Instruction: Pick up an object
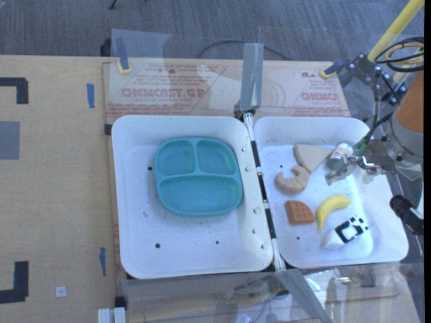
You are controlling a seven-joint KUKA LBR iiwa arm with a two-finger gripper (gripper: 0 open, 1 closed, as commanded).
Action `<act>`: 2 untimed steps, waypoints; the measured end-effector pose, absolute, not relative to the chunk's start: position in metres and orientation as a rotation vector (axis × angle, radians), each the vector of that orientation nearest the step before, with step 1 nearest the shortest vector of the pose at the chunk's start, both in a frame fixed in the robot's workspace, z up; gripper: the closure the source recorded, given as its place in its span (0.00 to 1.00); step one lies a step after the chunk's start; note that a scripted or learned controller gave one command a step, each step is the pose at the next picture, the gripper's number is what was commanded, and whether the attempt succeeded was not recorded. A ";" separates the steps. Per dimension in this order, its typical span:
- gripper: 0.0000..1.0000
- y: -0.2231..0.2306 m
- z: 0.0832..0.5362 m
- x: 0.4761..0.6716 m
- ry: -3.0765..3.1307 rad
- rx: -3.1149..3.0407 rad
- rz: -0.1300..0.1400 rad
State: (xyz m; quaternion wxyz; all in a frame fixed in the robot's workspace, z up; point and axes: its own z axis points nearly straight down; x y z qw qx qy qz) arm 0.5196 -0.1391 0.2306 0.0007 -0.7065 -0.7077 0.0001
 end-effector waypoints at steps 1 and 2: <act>0.00 -0.146 0.095 0.591 -2.226 -2.222 -0.003; 0.00 -0.185 0.090 0.525 -2.334 -2.120 -0.006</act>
